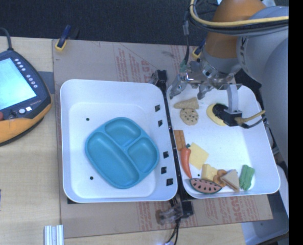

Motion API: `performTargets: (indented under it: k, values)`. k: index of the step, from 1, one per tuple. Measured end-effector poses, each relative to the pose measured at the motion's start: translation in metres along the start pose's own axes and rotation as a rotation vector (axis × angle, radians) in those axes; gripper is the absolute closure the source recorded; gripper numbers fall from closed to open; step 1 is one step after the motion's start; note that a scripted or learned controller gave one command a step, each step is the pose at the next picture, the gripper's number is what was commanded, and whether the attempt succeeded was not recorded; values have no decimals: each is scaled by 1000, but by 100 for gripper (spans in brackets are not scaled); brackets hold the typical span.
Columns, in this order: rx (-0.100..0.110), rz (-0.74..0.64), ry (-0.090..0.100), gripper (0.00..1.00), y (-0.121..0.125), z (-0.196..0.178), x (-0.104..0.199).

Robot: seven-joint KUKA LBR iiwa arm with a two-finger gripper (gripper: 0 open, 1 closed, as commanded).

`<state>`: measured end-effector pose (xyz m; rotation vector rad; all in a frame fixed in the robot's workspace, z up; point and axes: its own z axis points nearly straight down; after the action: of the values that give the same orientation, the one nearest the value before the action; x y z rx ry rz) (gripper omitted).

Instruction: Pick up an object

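The tan wedge (pixel 187 104) lies at the far end of the right bin (pixel 266 154), close to the divider. Its long axis runs left-right across the bin, with the taller end to the right. My jaws hang just above it, spread apart with nothing between them. A chip cookie (pixel 190 117) sits right against its near edge, and a yellow piece (pixel 212 113) lies just to the right. Nearer the front, well apart, are a carrot (pixel 186 161) lengthwise along the divider with its tip pointing at me, a yellow cheese square (pixel 199 155) and a watermelon slice (pixel 205 186) beside a green piece (pixel 247 177). The left bin (pixel 74 137) holds a blue divided plate (pixel 122 152).
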<state>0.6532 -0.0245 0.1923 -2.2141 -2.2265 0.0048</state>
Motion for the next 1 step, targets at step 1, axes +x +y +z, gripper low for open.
performTargets:
  k: [1]
  values:
    - [0,3,0,0,-1,0,-19]
